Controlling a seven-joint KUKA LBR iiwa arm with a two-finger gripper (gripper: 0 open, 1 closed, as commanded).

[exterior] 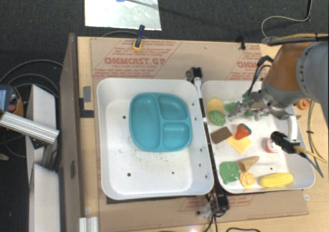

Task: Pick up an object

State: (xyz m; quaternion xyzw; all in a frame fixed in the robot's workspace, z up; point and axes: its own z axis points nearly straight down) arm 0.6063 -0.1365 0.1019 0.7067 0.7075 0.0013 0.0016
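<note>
Gripper [245, 108] low in the upper part of the right white bin [303, 172]; opening cannot be told. Just beside it: a green bumpy toy [217, 118] and yellow round piece [214, 105]. Red toy strawberry [242, 131] below. Left white bin [110, 138] holds a teal divided plastic plate [159, 122].

The arm [300, 71] runs off the right edge, hiding the right bin's [308, 177] far corner.

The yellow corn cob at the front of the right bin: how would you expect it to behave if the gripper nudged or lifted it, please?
The corn cob looks rounded and elongated, so a sideways nudge would probably roll it. It appears to be a toy, likely light and stiff. It lies close to the bin's front wall, which may stop it.
</note>
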